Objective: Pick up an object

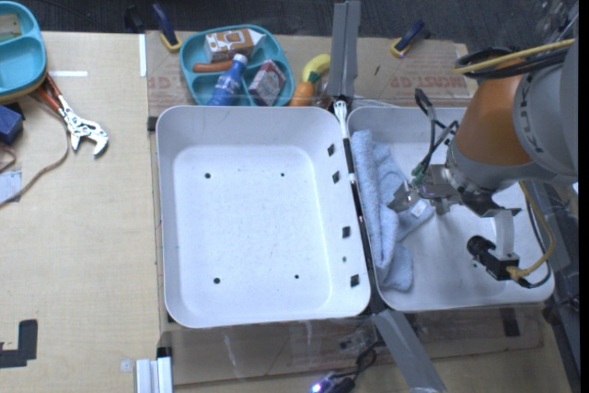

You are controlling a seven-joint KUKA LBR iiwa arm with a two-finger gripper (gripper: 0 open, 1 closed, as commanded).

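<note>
Towel point(379, 207): I'm seeing it lying crumpled along the right bin's point(460, 294) left wall.
Gripper point(411, 201): I'm watching it hovering low at the towel's right edge.
Fingers: I'm unable to tell their state.

Grey arm point(552, 120) with orange wrist band point(492, 129); black and yellow cables; metallic gripper point(414, 198) assembly.

Robotics lab: bench w/ white bins point(170, 225), clamps point(408, 38), wrench point(81, 129).

Even overhead light, soft shadows, sharp focus, bright white bins point(184, 225) without glare
</note>
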